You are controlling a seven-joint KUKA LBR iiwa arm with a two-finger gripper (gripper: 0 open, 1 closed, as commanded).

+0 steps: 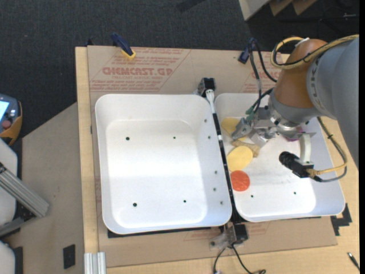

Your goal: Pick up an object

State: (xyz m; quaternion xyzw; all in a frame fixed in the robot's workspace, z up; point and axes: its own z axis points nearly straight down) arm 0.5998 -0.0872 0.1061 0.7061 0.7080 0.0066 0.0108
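A pale yellow oval piece lies in the right bin near its left wall, long axis running roughly left to right. I count three things there: that oval, a paler yellow piece just above it, and one orange-red disc just below. My gripper hangs over the two yellow pieces; I cannot tell its state. The left bin sits beside it, walls touching.

The left bin lies wide open for passage; in the right bin, yellow pieces and an orange disc crowd the dividing wall, with bare floor toward its near right corner
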